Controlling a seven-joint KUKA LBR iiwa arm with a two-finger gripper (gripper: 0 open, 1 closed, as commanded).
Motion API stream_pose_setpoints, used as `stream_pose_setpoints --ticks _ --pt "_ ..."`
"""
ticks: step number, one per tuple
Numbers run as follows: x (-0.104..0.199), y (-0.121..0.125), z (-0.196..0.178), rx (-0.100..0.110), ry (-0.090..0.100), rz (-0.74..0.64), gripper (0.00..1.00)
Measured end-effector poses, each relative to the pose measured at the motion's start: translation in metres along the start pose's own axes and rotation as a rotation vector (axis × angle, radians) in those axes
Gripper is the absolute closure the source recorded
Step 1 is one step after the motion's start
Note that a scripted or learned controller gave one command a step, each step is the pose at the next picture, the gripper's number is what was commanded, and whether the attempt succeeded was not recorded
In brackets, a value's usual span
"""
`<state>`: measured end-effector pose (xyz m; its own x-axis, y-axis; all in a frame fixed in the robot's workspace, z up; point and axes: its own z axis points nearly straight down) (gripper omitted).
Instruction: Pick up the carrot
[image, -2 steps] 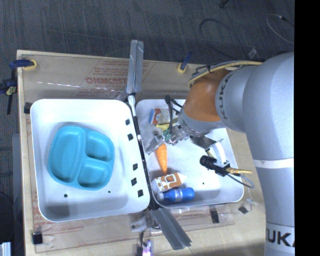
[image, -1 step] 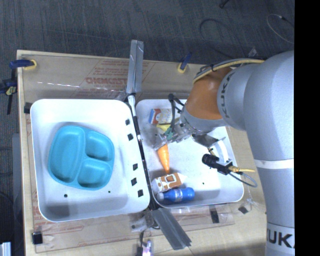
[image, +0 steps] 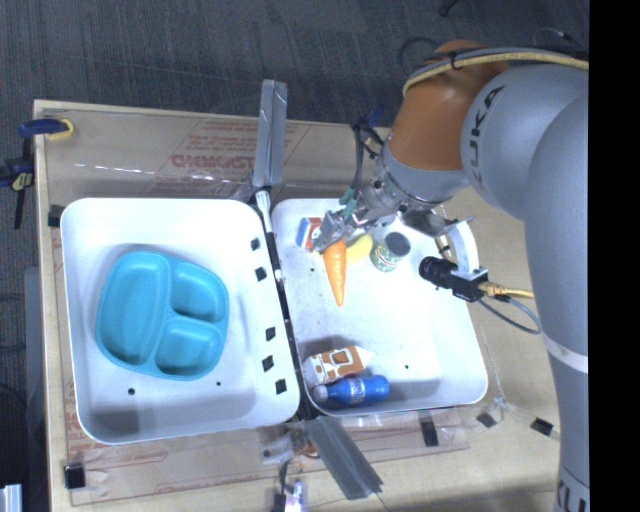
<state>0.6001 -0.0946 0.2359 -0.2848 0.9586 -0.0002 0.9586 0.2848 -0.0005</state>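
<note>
In right bin (image: 455, 345), gripper (image: 345, 228) sits at carrot (image: 336, 268) top; arm (image: 500, 110) hides fingers, can't tell if gripping. Arm reads "KUKA"; box (image: 333, 363) print unreadable.

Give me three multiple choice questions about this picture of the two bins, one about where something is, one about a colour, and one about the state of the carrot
1. Where does the blue bottle lie?
A. In the left bin, on the tray
B. At the near edge of the right bin, beside a small carton
C. On the bench outside both bins

2. What colour is the divided tray in the left bin?
A. Light blue
B. Red
C. Yellow

3. How does the carrot stand?
A. Lying in the left bin
B. Buried under the bottle
C. In the right bin, its thick end up at the gripper, its tip pointing toward the near edge

Answers: 1 B, the bottle rests along the right bin's near wall next to the carton. 2 A, the tray is plainly light blue. 3 C, the carrot's thick end meets the gripper and its tip points down the bin.
</note>
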Motion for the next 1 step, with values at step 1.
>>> stream_pose_setpoints --ticks 1 --pt "0.0227 0.0660 -0.0213 0.001 0.000 0.244 1.00"
